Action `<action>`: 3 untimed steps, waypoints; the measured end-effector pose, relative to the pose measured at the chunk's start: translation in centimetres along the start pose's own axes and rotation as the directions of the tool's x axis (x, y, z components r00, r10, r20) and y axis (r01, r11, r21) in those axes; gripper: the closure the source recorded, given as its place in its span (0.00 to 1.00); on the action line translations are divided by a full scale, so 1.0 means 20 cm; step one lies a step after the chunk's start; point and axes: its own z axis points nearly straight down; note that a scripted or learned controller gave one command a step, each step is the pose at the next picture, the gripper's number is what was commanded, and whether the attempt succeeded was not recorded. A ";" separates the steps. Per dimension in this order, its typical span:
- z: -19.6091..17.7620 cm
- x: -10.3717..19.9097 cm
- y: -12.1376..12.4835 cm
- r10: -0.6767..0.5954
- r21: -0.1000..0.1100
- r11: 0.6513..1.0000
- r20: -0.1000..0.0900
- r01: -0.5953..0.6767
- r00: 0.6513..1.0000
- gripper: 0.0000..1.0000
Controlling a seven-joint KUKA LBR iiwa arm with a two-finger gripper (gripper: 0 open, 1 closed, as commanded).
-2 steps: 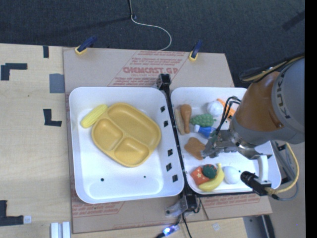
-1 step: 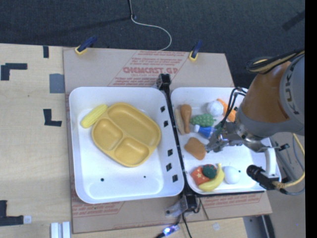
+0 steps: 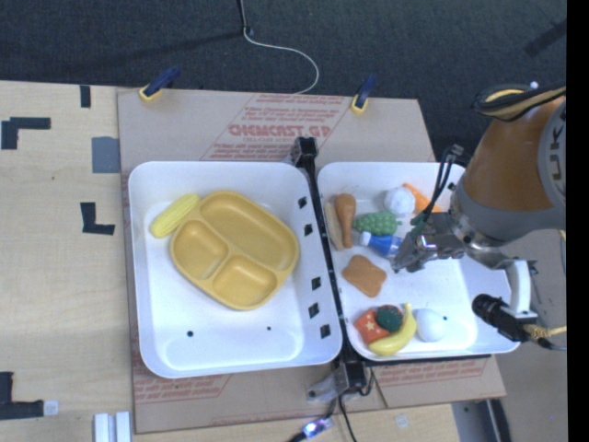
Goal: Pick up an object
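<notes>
Camera view: gripper hangs low in the right bin, beside a blue object; whether its fingers are released or clenched, I cannot tell.

Small toy foods lying in the right white bin: long tan hot dog bun near the middle wall, bumpy green veggie beside it, round white ball, flat brown toast piece lower down. Near the front edge, curved yellow banana touching red tomato and white egg.
</notes>
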 end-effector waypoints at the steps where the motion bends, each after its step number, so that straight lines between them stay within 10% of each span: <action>1: -0.03 0.24 0.02 -0.004 0.003 1.000 -0.002 0.004 1.000 1.00; 3: -0.04 0.53 0.00 0.000 0.003 1.000 0.000 0.000 1.000 1.00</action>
